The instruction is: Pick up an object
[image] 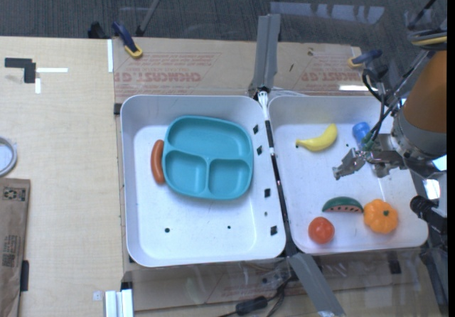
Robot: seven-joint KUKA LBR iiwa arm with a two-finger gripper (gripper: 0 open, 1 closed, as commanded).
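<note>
1. Your claw point(345, 168) hangs over the middle of the right bin point(298, 234), reaching in from the right, with nothing between its fingers. They look slightly parted, though at this size you cannot tell for sure how wide.

2. The candidates for the pick all lie in that same bin, which is likely why the arm is parked there: a banana point(318, 138) just up and left of the claw, a blue object point(360, 129) near the far wall, partly behind the cables, a watermelon slice point(343, 205) below the claw, an orange pumpkin point(381, 217) at its right, and a red tomato point(321, 229) near the front wall.

3. The toys lie well apart from each other, which should leave you room to come down on any one. The claw sits over bare floor between banana and watermelon slice, touching neither.

4. In the left bin point(142, 237), a teal divided plate point(208, 157) rests with an orange-red sausage point(157, 161) against its left rim, well clear of the arm.

5. Judged from this, the pick has not begun; no target is yet committed to.
</note>
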